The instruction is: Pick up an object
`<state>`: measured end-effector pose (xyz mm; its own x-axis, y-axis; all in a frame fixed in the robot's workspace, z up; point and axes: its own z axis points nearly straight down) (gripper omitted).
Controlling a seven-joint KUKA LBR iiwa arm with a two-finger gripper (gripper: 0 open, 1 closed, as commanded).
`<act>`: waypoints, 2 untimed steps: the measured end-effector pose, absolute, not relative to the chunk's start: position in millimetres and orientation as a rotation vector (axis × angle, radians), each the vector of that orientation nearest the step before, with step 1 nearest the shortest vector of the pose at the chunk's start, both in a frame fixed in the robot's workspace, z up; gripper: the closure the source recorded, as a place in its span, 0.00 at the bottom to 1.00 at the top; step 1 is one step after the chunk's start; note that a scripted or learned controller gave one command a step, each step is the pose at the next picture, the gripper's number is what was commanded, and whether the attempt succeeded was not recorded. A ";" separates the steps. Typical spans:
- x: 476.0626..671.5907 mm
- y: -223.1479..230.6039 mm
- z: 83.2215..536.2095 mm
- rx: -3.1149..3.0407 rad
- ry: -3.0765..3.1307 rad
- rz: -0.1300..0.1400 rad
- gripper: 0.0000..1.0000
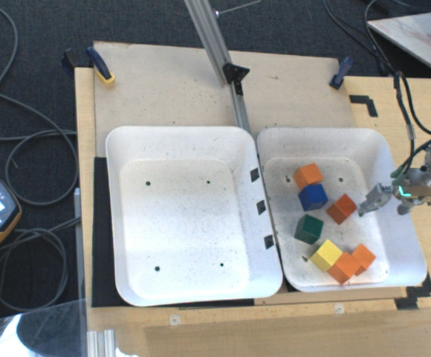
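- Camera view: the gripper (373, 201) is seen over the right bin (394, 162), just beside the red-brown cube (341, 208); its opening cannot be told.
- A miss is risked: the cubes are crowded, so a neighbour could be nudged.

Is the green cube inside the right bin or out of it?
Inside. The green cube rests on the right bin's floor, among the other blocks.

Dark grey carpet floor (30, 43) all around, strewn with looping black cables (22, 136) off the bench's left edge. Pale wooden bench (163, 88), blue clamps (100, 64) at its far corners. Slanting aluminium pole (204, 21) rising from the far edge.
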<state>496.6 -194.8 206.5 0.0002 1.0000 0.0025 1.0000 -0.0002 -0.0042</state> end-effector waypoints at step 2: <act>496.4 -187.9 146.4 -2.216 -2.216 0.003 0.00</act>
